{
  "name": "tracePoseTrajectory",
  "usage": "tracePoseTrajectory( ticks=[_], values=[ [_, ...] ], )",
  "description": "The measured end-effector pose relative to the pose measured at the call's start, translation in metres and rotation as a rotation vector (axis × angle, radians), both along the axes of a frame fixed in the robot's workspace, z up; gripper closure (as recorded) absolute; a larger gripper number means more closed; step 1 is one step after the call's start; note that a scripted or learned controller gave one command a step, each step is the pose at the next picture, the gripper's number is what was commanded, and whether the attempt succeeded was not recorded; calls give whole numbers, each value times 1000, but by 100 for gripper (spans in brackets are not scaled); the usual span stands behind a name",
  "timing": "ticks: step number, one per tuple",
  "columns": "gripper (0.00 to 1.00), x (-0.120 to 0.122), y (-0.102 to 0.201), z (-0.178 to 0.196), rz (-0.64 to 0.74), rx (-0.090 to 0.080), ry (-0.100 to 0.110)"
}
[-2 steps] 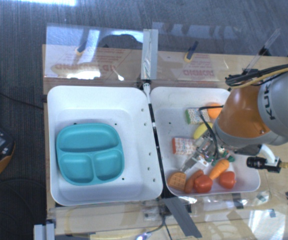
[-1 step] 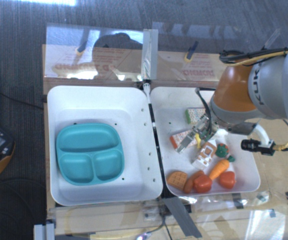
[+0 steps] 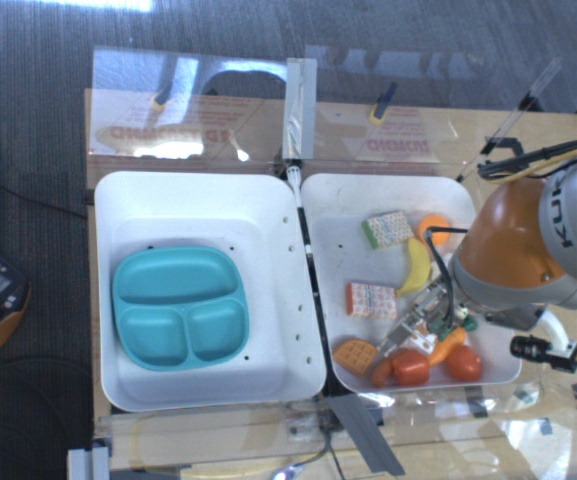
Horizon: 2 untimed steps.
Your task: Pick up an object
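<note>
Arm point(image 3: 513, 243) reaches in from the right over the right bin point(image 3: 368, 190); orange band sits above the wrist; pincer point(image 3: 415, 330) is low in the bin's near half, over the cluster of toy food along the near wall; whether it is spread or pressed together cannot be told from this view, and nothing is visibly pinched.

Candidate objects, all in the right bin: waffle-like brown piece point(image 3: 353, 354) at the near-left corner; red tomato point(image 3: 409, 367) just beside it; second red tomato point(image 3: 463, 363) further right; a carrot point(image 3: 448, 342) between them, partly under the tool; banana point(image 3: 416, 265) mid-bin; small patterned box point(image 3: 371, 299) left of the banana; green-edged box point(image 3: 387, 229) toward the far side; an orange fruit point(image 3: 434, 230) next to the arm. Left bin point(image 3: 193, 190) holds a teal divided tray point(image 3: 180, 302), well apart from the work.

Judged step: descent or grasp attempt on the near cluster, probably the carrot or the nearer tomato; pick not yet confirmed.

Next move calls for: closing on a single item rather than two touching ones; rounded tomatoes may squirt out sideways; then a straight lift clear of the near wall, checking that something actually comes up.
</note>
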<state>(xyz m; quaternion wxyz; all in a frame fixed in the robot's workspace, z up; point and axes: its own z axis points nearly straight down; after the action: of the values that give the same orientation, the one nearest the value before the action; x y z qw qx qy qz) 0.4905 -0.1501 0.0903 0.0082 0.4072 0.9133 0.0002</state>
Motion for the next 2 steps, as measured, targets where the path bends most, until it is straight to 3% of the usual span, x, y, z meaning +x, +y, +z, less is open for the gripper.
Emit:
tracePoseTrajectory(
  ticks=[1,2],
  values=[
    [0,129,8,-2,-123,2,9],
    [100,130,9,10,-120,-3,5]
  ],
)
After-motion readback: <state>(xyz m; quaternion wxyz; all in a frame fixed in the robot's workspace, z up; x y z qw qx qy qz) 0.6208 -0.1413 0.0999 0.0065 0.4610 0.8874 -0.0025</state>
